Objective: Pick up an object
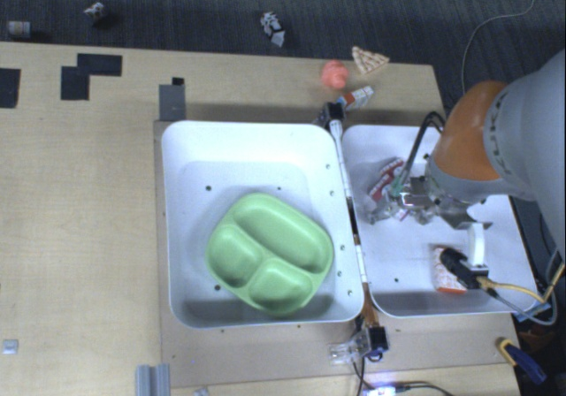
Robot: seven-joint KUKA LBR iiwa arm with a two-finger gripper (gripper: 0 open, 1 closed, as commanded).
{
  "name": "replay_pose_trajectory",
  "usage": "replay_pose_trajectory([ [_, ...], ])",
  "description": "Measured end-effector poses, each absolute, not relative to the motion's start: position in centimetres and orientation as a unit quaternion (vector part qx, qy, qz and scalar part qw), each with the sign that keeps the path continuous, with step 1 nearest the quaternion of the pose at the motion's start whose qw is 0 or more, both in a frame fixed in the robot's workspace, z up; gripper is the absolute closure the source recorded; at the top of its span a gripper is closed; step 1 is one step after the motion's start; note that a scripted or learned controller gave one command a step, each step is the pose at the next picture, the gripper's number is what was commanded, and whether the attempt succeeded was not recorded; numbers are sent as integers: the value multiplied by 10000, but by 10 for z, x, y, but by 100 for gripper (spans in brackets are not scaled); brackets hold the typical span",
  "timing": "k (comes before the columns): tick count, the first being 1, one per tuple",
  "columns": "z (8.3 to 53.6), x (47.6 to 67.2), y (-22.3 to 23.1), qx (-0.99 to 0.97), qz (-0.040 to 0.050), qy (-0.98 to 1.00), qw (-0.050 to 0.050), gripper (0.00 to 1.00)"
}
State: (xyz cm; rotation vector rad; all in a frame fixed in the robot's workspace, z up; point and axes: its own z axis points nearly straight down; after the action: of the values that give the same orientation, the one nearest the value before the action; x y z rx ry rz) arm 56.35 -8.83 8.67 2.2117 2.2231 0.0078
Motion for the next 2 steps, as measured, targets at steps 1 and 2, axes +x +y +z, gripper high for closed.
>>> replay_pose_trajectory([
  [1,99,566,-88,7037,46,7104,52,100],
  [2,187,626,-174,7059,15,7083,34,100],
])
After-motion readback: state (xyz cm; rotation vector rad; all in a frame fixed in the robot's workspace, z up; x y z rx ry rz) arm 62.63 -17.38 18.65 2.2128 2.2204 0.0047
